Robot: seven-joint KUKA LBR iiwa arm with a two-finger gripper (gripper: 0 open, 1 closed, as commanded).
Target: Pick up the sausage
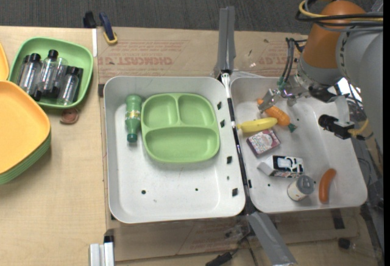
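The sausage (326, 185) lies at the near right of the right bin (347, 201), long axis running near to far, just right of a small round cup (300, 188). A carton (286, 165) and banana (256, 125) sit farther in. The gripper (277, 95) hovers at the bin's far side above a carrot (276, 114); whether it is open or clenched I cannot tell. The sausage lies nearward and rightward, well apart from it.

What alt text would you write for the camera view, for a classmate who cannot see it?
A grey robot arm's gripper hovers at the back of the right bin, above a carrot, while the sausage lies untouched at its front right. The left bin holds a green divided plate and a green bottle.
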